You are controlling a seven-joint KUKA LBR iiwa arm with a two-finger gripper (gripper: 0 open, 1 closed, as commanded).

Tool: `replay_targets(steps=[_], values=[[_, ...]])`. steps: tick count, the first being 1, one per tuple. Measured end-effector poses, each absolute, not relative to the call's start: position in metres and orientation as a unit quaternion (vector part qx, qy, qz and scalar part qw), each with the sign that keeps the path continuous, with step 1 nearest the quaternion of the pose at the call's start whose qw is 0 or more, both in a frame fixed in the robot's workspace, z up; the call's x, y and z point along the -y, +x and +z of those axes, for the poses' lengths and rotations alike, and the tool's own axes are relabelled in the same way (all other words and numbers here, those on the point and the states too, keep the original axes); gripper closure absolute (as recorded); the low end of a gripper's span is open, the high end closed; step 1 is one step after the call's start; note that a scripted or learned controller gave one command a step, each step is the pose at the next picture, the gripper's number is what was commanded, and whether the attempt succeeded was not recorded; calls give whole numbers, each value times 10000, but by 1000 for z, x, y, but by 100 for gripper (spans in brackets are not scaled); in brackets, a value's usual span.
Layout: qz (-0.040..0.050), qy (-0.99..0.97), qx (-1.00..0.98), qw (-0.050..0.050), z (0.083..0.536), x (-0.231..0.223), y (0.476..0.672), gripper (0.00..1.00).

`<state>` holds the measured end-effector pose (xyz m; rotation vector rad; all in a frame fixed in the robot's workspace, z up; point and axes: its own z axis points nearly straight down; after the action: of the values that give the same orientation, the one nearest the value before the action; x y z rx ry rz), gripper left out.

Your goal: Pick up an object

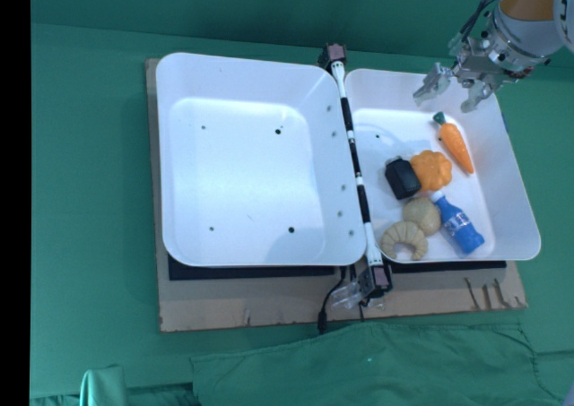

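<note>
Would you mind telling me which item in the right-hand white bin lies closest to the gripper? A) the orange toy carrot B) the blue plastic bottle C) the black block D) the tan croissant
A: the orange toy carrot lies just below the gripper near the far right of the right-hand white bin, while the other items sit farther down toward the near edge.

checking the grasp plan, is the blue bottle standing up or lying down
Lying down: the bottle rests on its side in the right bin, cap toward the orange piece.

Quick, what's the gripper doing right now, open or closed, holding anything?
Gripper: open, holding nothing, above the right bin's far end near the carrot.
</note>
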<state>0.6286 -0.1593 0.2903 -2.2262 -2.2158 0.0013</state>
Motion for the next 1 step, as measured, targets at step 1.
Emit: replay_targets(steps=[1], values=[[4,-7088,7055,2,290,159,629,0]])
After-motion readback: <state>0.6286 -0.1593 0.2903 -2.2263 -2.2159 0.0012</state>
